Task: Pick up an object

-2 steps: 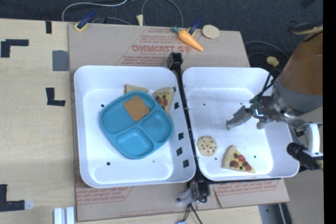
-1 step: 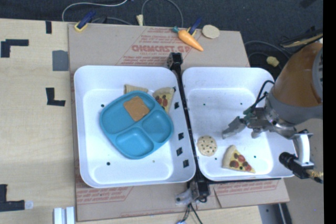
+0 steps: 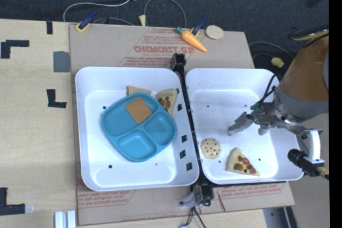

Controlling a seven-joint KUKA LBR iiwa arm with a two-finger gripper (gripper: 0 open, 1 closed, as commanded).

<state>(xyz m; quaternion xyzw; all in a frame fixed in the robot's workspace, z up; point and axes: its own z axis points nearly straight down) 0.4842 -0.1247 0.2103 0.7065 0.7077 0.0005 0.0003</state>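
the step in hand looks like the approach: the end effector hangs open and empty over the right bin, nothing grasped yet. next it likely must drop toward the cookie at its seven o'clock or the pizza slice at six. counted: two bins, one blue divided plate in the left bin, one cookie, one pizza slice.

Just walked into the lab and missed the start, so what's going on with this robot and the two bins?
The arm reaches in from the right, its gripper hanging over the right bin with nothing visible between its fingers. Below it lie a cookie and a pizza slice. The left bin holds a blue divided plate with a brown toast piece on it. A toy carrot sits outside on the cardboard.
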